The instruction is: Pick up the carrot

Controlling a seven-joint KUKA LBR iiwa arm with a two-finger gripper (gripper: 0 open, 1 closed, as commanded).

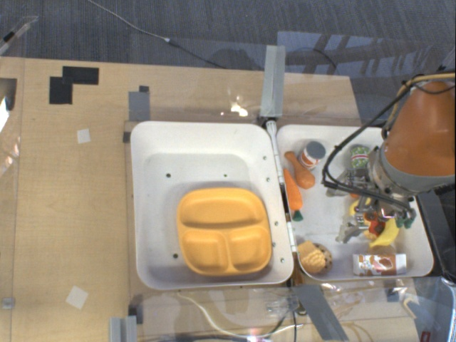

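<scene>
Lying along right bin's [427,258] left wall, slim tapered orange carrot [292,189], green-tipped

A pale wooden bench [64,212] stands on dark grey carpet [214,13].

Illumination is bright and even, from overhead. A sharp specular glare spot sits on the bench [71,212] just behind the left bin [153,144], near the grey divider strip [272,80]. Faint reflections streak the bench's left side and front edge, as from a clear cover. The yellow tray [224,230] casts a soft shadow to its left. The arm [424,137] shades the right bin [313,230] lightly. Focus is adequate overall; small items in that bin resolve poorly.
</scene>
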